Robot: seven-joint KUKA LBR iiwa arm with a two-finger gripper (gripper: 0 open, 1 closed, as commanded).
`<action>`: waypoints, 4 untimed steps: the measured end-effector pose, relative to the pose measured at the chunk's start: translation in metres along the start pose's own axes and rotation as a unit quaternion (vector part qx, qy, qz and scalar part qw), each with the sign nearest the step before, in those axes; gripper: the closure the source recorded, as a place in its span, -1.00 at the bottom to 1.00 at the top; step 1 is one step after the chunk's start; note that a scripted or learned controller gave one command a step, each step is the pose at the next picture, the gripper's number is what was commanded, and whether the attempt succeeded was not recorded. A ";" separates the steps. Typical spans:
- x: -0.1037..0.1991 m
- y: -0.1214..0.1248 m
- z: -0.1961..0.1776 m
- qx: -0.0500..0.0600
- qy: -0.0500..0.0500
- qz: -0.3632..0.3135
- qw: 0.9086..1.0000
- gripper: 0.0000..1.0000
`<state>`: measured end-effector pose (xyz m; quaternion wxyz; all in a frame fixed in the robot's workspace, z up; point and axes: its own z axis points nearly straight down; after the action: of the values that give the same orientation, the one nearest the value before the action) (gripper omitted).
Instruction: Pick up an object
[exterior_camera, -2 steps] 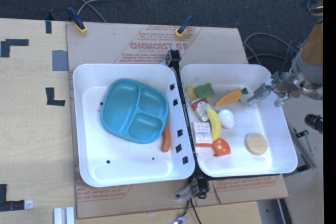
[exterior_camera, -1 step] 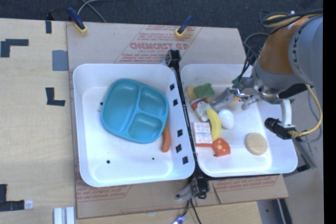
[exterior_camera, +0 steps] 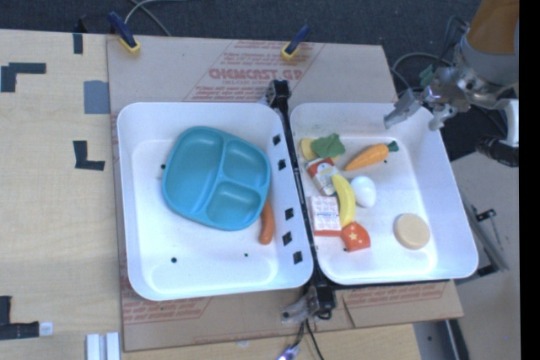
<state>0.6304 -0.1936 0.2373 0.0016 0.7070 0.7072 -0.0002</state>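
The gripper (exterior_camera: pixel 419 108) hangs over the right bin's (exterior_camera: pixel 447 181) two o'clock rim, fingers spread, holding nothing. In that bin, a carrot (exterior_camera: pixel 369 156) lies at twelve o'clock, a banana (exterior_camera: pixel 344 198) and egg (exterior_camera: pixel 364 190) at centre. The left bin (exterior_camera: pixel 139 206) holds a blue plate (exterior_camera: pixel 216 178).

Left shallow white bin (exterior_camera: pixel 135 206) holds a blue divided plastic plate (exterior_camera: pixel 216 177), an orange toy sausage (exterior_camera: pixel 267 225) touching its lower right edge. Right shallow white bin (exterior_camera: pixel 447 206) — orange toy carrot (exterior_camera: pixel 368 156) upper centre, yellow toy banana (exterior_camera: pixel 344 198) below it, round tan disc (exterior_camera: pixel 412 231) lower right.
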 end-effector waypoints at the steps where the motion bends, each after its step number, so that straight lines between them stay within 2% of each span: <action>1: 0.059 0.020 0.079 0.002 0.002 -0.001 1.000 -1.00; 2: -0.013 0.038 0.057 0.001 0.000 0.000 1.000 -1.00; 3: 0.082 0.038 0.082 0.002 0.002 -0.001 1.000 -1.00; 4: 0.066 -0.045 0.088 0.002 0.001 0.000 1.000 -1.00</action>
<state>0.5852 -0.1277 0.1494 -0.0006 0.7071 0.7071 -0.0011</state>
